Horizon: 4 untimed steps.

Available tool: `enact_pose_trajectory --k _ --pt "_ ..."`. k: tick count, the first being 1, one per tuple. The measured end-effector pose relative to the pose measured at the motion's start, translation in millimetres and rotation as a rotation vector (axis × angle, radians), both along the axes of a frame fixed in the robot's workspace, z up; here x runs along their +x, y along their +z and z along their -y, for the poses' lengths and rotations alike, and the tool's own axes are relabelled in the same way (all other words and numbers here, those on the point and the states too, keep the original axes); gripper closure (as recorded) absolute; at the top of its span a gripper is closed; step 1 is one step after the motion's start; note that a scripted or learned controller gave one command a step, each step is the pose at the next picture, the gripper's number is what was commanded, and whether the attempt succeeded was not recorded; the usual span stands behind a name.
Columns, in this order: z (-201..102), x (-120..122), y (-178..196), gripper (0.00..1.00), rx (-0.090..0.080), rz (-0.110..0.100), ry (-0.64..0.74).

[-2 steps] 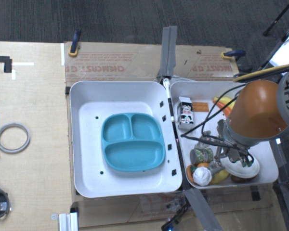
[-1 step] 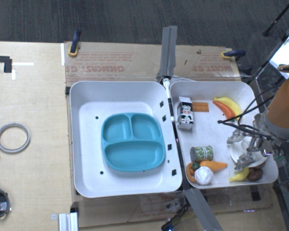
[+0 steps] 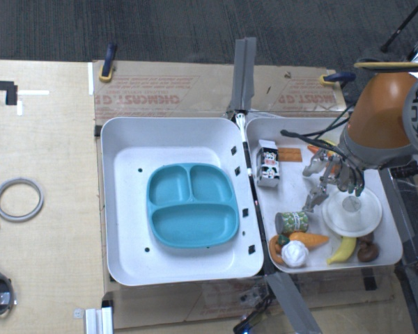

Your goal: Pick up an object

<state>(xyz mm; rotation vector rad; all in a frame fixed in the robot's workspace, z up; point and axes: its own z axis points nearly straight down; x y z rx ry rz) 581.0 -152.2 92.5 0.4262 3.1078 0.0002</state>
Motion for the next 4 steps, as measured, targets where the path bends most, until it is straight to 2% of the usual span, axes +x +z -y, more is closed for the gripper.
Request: enact_pose_trajectory --k 1,2,3,4 --pt "8.1 19.7 0.4 0.00 0.000 0.001 -0.106" --pt "10.3 66.7 0.9 0.00 0.000 0.001 -0.213" --pt "-5.4 34.2 0.0 0.00 0.001 -0.002 -0.385" --pt "-41.3 71.0 1.0 0.00 0.000 0.001 -0.529"
